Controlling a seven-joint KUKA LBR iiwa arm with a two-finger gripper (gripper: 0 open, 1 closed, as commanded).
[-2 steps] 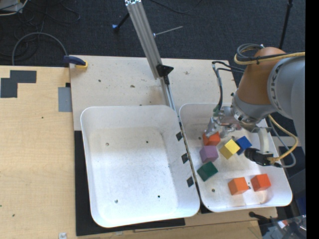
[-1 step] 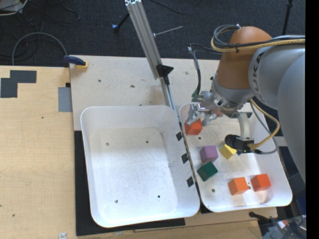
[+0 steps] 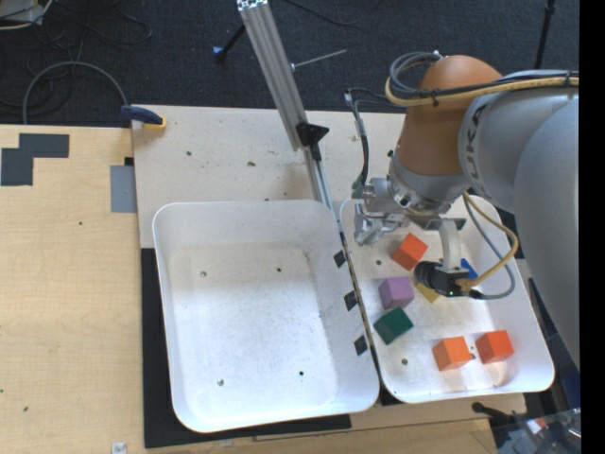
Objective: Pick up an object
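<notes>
the grey two-finger gripper (image 3: 376,225) hangs with fingers spread and grasping nothing over the right shallow white plastic bin (image 3: 529,372), just beside the small orange cube (image 3: 410,252), apparently lining up a grab.

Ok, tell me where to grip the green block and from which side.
Grip the green block across its two free flat sides, coming straight down from above. It lies flat in the right bin, its top face exposed. The purple block sits close above it, so avoid closing along that direction.
</notes>
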